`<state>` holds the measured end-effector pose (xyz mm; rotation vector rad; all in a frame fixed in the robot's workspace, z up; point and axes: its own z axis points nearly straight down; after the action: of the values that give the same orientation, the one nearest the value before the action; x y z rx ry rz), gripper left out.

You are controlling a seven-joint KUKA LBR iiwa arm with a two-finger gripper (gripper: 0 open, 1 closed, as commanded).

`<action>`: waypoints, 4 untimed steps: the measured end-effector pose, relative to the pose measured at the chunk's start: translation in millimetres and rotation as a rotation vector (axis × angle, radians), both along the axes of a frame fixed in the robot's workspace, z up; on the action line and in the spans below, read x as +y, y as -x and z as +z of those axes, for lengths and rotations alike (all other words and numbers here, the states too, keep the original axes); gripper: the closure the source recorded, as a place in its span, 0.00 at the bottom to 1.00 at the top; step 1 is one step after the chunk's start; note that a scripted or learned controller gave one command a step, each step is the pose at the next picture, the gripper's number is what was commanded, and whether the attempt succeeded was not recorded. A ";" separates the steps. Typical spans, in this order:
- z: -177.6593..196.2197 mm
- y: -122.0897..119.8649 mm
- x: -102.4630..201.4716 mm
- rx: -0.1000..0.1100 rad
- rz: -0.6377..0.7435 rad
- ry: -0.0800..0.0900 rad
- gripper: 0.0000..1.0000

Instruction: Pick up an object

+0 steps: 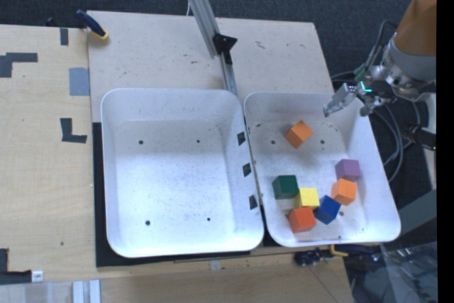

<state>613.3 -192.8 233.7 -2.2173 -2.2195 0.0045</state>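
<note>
Several small cubes lie in the right bin [376,174]. An orange cube [299,133] sits alone near the bin's far middle. Toward the near side a cluster gathers: a green cube [285,186], a yellow cube [308,196], a blue cube [327,209], a red cube [301,219], a second orange cube [344,191] and a purple cube [347,168]. My gripper [348,104] hangs over the bin's far right corner, up and to the right of the lone orange cube. It is open, with nothing between its fingers.
The left bin [113,152] adjoins the right one along a shared middle rim. A slanted metal rail [202,3] runs from the top down to that rim. Cables trail beside the arm at the right. A small blue-and-yellow tool [92,25] lies at the far left.
</note>
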 end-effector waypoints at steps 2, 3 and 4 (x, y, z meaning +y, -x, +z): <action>-44.6 6.0 -4.4 0.001 0.000 0.001 0.00; -96.0 -2.5 -3.4 0.001 0.002 0.001 0.00; -118.3 -8.4 -4.4 -0.022 0.002 0.006 0.00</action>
<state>621.7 -197.2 115.4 -2.2293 -2.2354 -0.0131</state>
